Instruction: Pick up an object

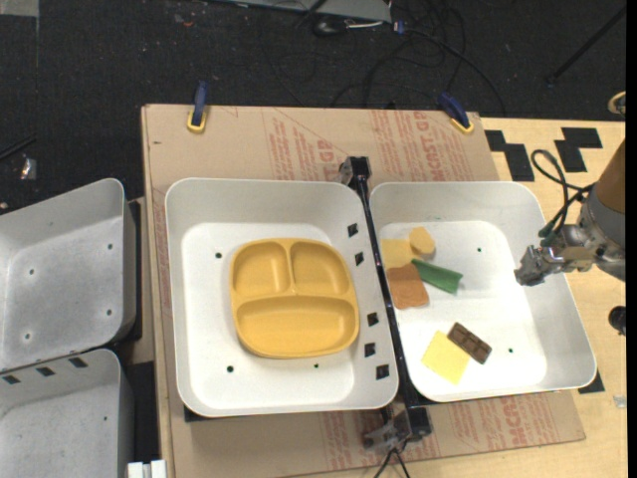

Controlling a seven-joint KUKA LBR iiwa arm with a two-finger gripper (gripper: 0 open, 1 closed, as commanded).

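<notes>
Closest to you in the right bin (557,361) there's a yellow block (444,358) with a brown chocolate-looking bar (469,343) touching its upper corner. Further back, near the divider, you've got a tan piece (408,287), a green pepper-ish thing (437,275) and two yellow chunks (409,246). The left bin (194,366) holds a yellow divided tray (295,298). Your hand (530,268) hovers over the right bin's right side; can't tell if it's clenched.
</notes>
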